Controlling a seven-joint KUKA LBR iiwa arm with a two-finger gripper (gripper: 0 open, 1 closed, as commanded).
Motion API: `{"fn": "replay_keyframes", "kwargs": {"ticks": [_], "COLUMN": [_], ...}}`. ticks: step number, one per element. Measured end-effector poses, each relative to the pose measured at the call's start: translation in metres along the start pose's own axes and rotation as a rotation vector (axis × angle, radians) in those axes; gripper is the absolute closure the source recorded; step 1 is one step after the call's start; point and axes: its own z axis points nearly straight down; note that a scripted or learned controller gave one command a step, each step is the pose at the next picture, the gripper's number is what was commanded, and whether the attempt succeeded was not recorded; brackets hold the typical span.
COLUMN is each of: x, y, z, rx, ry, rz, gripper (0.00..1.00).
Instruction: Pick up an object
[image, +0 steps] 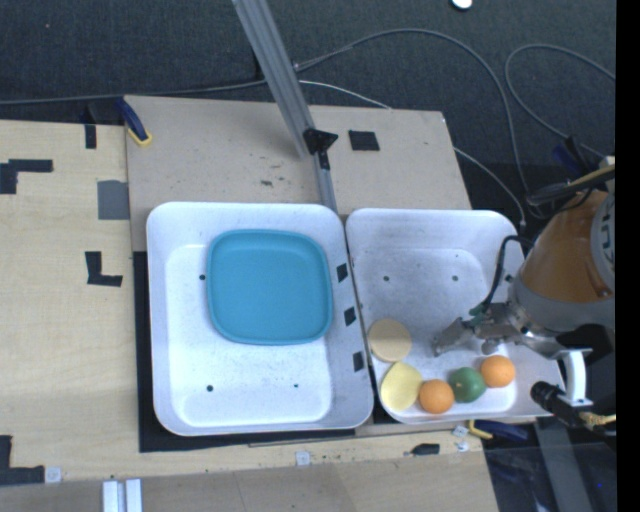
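Observation:
The right bin (420, 250) holds several small items along its front edge: a tan round disc (389, 339), a yellow piece (400, 385), an orange ball (435, 396), a green item (467, 384) and a second orange ball (497, 372). My gripper (463, 346) hangs low over the front right of this bin, just above the green item and the right orange ball. Its fingers stand open, one reaching left toward the disc, with nothing between them.
The left bin (180, 400) carries a blue square plate (269, 286). A grey metal bar (290, 90) slants down to the gap between the bins. Cables lie on the dark floor at the back right.

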Motion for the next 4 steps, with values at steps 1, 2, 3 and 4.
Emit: {"fn": "replay_keyframes", "kwargs": {"ticks": [1,2,3,4], "x": [0.0,0.002,0.011,0.011], "y": [0.001,-0.005,-0.01,-0.01], "z": [-0.012,-0.057,-0.108,-0.139], "rx": [-0.005,-0.009,-0.01,-0.008], "ry": [-0.001,-0.002,-0.002,-0.002], "rz": [-0.001,0.0,-0.001,0.0], "gripper": [1.0,1.0,1.0,1.0]}}
